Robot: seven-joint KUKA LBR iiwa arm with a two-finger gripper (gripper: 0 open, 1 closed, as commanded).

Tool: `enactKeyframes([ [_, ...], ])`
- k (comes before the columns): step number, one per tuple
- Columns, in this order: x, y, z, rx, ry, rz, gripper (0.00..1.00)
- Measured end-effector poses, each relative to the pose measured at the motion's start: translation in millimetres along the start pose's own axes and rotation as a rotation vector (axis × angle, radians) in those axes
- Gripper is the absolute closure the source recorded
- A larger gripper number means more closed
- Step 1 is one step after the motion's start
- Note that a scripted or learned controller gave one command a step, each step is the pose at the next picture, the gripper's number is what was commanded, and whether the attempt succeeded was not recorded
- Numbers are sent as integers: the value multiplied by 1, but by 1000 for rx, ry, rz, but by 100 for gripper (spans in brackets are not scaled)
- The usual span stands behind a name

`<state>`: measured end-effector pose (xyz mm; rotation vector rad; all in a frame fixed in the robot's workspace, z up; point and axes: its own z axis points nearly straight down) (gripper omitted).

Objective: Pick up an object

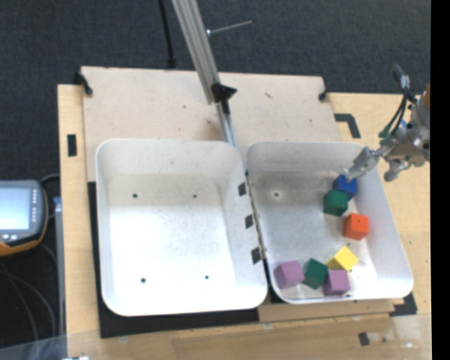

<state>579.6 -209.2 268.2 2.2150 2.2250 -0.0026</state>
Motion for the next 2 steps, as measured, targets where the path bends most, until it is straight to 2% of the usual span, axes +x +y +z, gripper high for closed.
enactKeyframes([
  [1, 20, 8, 84, 7, 3, 0, 0],
  [2, 41, -40, 111, 5, 3, 7, 0],
])
